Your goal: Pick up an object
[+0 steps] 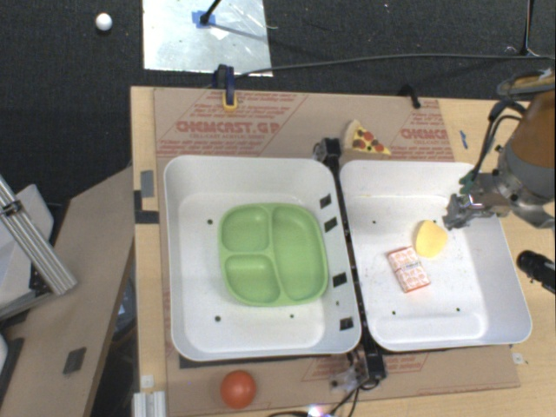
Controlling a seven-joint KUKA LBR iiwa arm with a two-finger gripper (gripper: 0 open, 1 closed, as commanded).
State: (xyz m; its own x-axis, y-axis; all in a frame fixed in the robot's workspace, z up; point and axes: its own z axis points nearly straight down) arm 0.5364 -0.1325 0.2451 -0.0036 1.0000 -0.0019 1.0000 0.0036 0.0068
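Observation:
In the right bin [486, 320] lie a yellow rounded piece [430, 238] and a pink-and-white patterned block [407, 269] just below and left of it. My gripper [458, 211] hangs over the right bin's upper right part, right beside and slightly above the yellow piece. Nothing shows between its fingers. The left bin [187, 233] holds a green divided tray [272, 253].
A pizza-slice toy [366, 139] lies on the cardboard behind the bins. An orange-red ball [237, 388] sits on the bench in front of the left bin. A blue-and-yellow clamp [226, 87] is at the board's back edge. A small white ball [103, 22] lies far back left.

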